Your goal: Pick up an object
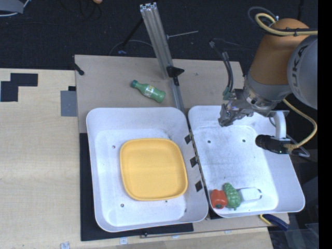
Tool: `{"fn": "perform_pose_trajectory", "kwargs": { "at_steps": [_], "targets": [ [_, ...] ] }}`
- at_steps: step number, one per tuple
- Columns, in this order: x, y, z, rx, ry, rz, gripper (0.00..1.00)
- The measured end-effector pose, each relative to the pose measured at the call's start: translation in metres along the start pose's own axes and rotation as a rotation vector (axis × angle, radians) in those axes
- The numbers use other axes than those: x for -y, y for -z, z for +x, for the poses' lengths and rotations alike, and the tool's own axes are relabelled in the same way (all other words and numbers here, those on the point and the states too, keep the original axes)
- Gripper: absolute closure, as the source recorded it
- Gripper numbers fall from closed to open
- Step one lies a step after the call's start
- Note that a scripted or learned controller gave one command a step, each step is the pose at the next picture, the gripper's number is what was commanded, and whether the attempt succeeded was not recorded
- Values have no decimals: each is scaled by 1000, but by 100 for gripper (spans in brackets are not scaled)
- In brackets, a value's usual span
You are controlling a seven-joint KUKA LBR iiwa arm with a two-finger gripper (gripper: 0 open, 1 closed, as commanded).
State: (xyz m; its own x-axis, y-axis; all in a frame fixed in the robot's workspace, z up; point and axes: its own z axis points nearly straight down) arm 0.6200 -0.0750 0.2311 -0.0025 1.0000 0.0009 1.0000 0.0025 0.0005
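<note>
Grey metal and an orange band are most of what you get of the arm (280, 56), which enters from the right and is cut off at the frame's edge. Its pincer (228, 115) hangs over the far rim of the right bin (282, 191), small and dark against the white; you cannot tell from this slant whether it is released or clenched, and nothing shows in its grip. A black stub with a cable (272, 143) juts out just beside it, over the bin's right side.

Your candidates for picking lie well apart from the pincer, huddled in the right bin's near corner: a red piece (218, 198), a knobbly green piece (233, 196) touching it, and a flat white piece (251, 194) that nearly melts into the bin floor. Their exact shapes are hard to make out at this size.

The left bin (101, 134) carries a smooth yellow plate (153, 168), squarish with rounded corners and a raised lip, lying flat near the middle. Both bins are shallow, glossy white, faintly speckled, and meet along a seam with small black clips.

On the bare tan tabletop (104, 82) behind the left bin, a small green bottle (148, 91) lies on its side. A ribbed aluminium post (160, 40) leans up from the tabletop behind the seam.
</note>
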Motion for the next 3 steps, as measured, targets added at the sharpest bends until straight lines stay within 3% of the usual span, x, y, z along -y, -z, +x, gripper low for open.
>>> {"fn": "perform_pose_trajectory", "kwargs": {
  "at_steps": [2,3],
  "targets": [
    [39,-15,100,0,1,2,100],
    [60,-3,150,0,1,0,100]
  ]
}}
